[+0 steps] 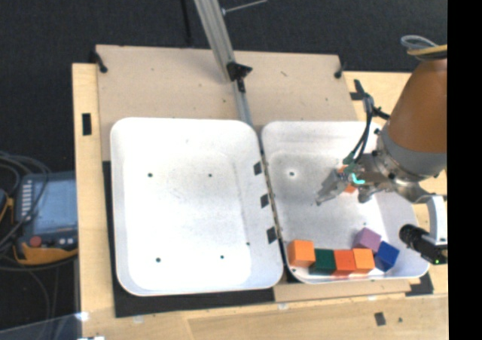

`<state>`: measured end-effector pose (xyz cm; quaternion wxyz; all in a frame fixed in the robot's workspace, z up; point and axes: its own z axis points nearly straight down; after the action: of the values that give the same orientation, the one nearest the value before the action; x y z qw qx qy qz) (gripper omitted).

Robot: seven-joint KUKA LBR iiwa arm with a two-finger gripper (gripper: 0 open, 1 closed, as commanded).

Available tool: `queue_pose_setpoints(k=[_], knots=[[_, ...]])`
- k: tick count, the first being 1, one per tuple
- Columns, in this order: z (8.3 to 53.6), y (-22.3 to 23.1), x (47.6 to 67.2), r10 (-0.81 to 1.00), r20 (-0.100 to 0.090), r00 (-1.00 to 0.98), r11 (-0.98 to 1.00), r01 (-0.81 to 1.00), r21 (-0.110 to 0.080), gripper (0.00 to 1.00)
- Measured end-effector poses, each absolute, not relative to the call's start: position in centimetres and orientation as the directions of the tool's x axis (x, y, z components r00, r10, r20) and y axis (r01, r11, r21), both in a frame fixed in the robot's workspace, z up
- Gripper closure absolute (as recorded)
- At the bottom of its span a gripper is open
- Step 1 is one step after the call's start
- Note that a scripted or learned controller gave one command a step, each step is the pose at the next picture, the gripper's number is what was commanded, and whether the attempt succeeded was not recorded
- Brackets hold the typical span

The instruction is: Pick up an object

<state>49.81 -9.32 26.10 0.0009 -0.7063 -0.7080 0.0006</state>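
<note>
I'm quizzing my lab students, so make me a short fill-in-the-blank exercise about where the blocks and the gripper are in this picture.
1. All the blocks lie in the ____ bin as seen by the camera.
2. The block between the green block and another orange block is ____.
3. The purple block sits next to the ____ block.
4. The gripper hangs over the bin's floor, ____ the row of blocks in the picture.

Missing words: right; orange; blue; above
</note>
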Motion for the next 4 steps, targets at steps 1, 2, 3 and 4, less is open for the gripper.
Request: queue_pose_setpoints(k=[1,2,3,4], knots=[[26.3,-9.4,49.9,1.000,0.000,0.002,-0.002,1.000,0.003,0.00],[20.6,-10.2,49.2,1.000,-0.001,0.002,-0.002,1.000,-0.005,0.00],[16.1,-10.3,48.4,1.000,0.000,0.002,-0.002,1.000,-0.005,0.00],[10.2,-10.9,49.1,1.000,0.000,0.003,-0.003,1.000,-0.005,0.00]])
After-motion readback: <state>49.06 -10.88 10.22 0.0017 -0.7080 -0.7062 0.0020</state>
